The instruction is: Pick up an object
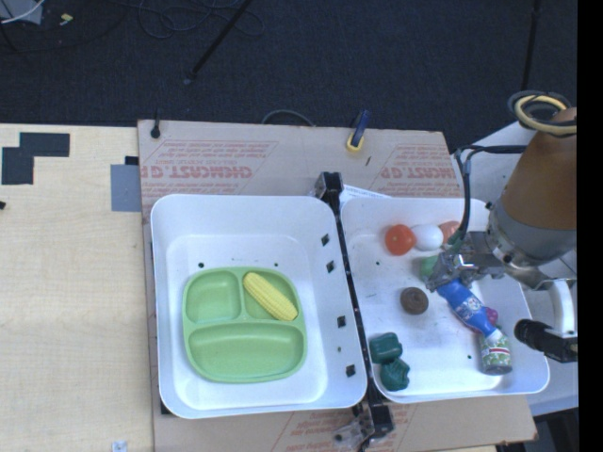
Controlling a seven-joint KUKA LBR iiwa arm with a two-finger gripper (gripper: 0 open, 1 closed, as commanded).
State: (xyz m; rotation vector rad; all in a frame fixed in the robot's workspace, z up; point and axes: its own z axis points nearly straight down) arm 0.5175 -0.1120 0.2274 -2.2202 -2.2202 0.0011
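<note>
Two white bins sit side by side on the bench. At centre-left of the frame, the left bin (170, 252) holds a green divided plate (243, 339) with a yellow corn cob (271, 296) in its upper right compartment. The right bin (377, 243) holds two dark green pieces (388, 361) near its lower left corner, a brown round piece (414, 299), an orange ball (399, 239), a white egg-like ball (428, 236) and a blue bottle (467, 308) lying flat at a slant. The gripper (450, 267) hovers at the bottle's upper end; whether its jaws are spread I cannot tell. The bottle looks light, stiff and smooth, likely to roll; gripping across its body seems safest.
</note>
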